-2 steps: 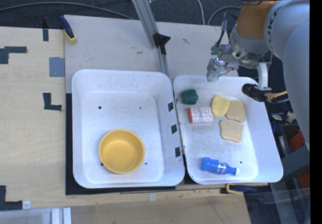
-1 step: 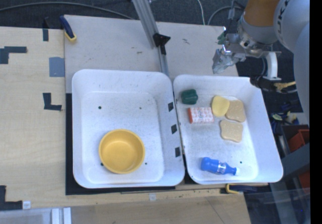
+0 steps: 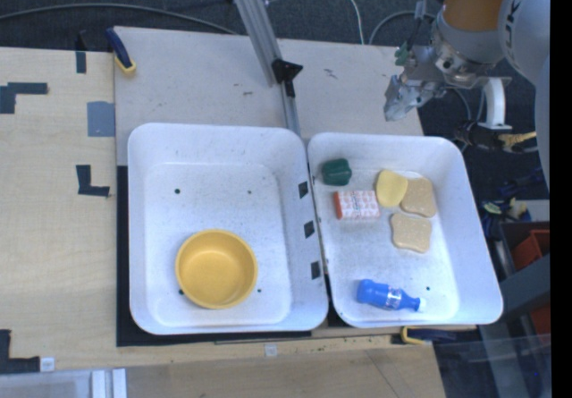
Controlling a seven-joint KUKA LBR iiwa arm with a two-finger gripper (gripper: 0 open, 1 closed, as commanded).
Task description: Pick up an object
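Objects to pick: six small things lie in the right bin (image 3: 465, 199), none of them between the gripper's fingers.
Green block (image 3: 336, 172): in the far left corner of the right bin, the item nearest the gripper, yet well apart from it, below and to the left of it in the camera view.
Red and white packet (image 3: 357, 205): just in front of the green block, lying flat.
Yellow piece (image 3: 390, 188): right of the packet, touching a tan slice (image 3: 419, 197) on its right.
Second tan slice (image 3: 411, 232): just in front of the first one, lying flat.
Blue bottle (image 3: 387, 296): on its side near the front wall of the right bin, cap pointing right, farthest from the gripper.
Gripper (image 3: 399, 102): hanging above the bench top beyond the far rim of the right bin, outside the bin, carrying nothing; whether its fingers are spread or closed cannot be told.
Arm (image 3: 490, 3): grey with an orange band, reaching in from the upper right.
Left bin (image 3: 147, 164): beside the right bin, their walls touching.
Yellow bowl (image 3: 216, 267): upright in the front part of the left bin.
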